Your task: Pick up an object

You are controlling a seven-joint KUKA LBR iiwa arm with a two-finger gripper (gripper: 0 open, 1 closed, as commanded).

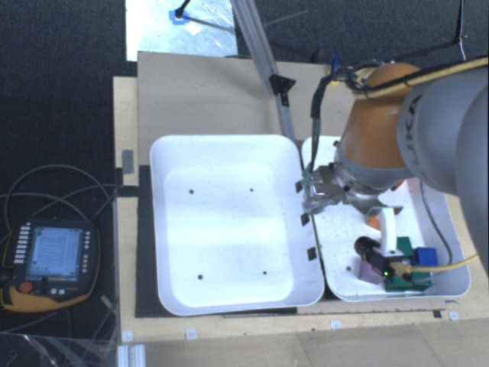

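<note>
The objects I could pick sit in the right bin [341, 275], toward its near right end: an orange piece [372, 222] touching a white piece [388, 228], a green block [403, 245] just beside that, and a purple piece [371, 274] nearer the front rim. My gripper [317, 193] hangs over the bin's left rim, apart from all of them, and I cannot tell whether it is open or closed. The arm [428, 128] covers the bin's far half. The left bin [229, 220] lies alongside on the surface [206, 90].
</note>
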